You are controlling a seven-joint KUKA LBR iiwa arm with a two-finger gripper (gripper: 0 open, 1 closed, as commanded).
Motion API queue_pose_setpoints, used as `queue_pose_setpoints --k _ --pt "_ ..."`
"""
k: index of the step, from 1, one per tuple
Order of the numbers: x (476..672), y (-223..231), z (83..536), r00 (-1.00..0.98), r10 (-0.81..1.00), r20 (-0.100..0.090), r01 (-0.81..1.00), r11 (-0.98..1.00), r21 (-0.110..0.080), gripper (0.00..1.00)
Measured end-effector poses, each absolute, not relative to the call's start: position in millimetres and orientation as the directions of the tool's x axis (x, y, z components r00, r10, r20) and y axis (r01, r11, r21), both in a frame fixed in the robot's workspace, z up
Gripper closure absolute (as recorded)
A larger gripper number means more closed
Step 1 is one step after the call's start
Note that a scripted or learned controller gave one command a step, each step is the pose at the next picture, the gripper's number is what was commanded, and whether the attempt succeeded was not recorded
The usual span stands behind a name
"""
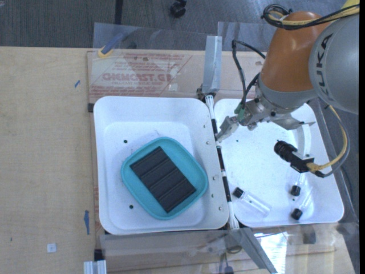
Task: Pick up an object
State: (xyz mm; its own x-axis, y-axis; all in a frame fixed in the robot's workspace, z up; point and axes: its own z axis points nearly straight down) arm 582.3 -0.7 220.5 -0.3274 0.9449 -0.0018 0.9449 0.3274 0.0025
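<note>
Two clear plastic vials (251, 199) with black caps lie in the right bin (319, 213). One teal tray (163, 177) with a dark ribbed insert fills the left bin (108, 153). Whether the jaws are wide or narrow, I cannot tell.

faint red lettering reading roughly "chemcast" runs across the clear plastic sheet with brown backing paper (140, 76) lying behind the left bin. large dark letters "ku" stand on the grey arm housing (342, 67) at the right; the rest of the word is cut off.
</note>
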Motion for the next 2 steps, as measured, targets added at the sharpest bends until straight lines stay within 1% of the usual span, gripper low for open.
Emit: queue_pose_setpoints --k 1,2 --pt "538.0 -31 184 -0.381 0.925 0.001 0.925 0.381 -0.001 0.0" --pt "530.3 38 239 -0.474 0.88 -0.001 0.88 0.474 0.002 0.0"
